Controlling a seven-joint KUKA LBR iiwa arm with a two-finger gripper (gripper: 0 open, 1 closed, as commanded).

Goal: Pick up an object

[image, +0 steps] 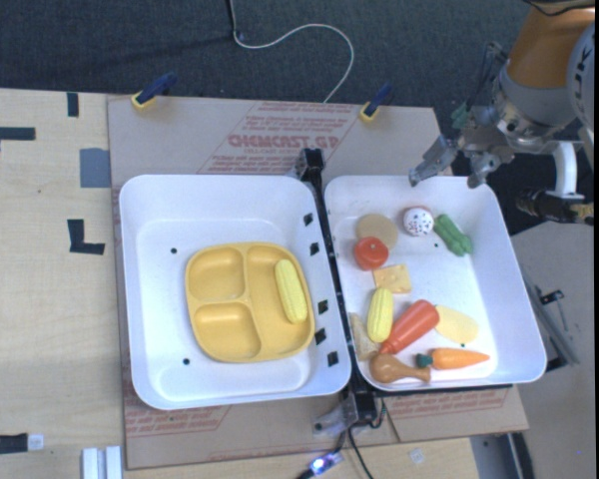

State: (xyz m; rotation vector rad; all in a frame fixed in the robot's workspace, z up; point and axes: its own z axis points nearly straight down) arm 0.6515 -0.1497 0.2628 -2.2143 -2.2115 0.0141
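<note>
Toy food fills the right bin (pixel 509 267), which sits on the table beside the left bin (pixel 150 267). At the far side of the right bin lie a tan round piece (pixel 376 228), a white speckled ball (pixel 417 222) and a green pickle (pixel 453 236), the pickle just right of the ball. A red tomato (pixel 370 253) rests just near of the tan piece, touching it, and a pale cracker square (pixel 392 279) lies near of the tomato. Toward the near edge, a yellow corn cob (pixel 380 313) stands beside a red pepper (pixel 411 326), with a pale yellow slice (pixel 456 323) to the right of the pepper. An orange carrot (pixel 458 359) and a brown drumstick (pixel 392 368) lie along the near wall.

The left bin holds a yellow divided tray (pixel 220 307), and a second corn cob (pixel 291 291) lies in the tray's right compartment.

The pincer (pixel 447 176) hangs above the far right corner of the right bin, its two fingers spread apart with nothing between them, well clear of the toys. The arm (pixel 544 58) reaches in from the right.
</note>
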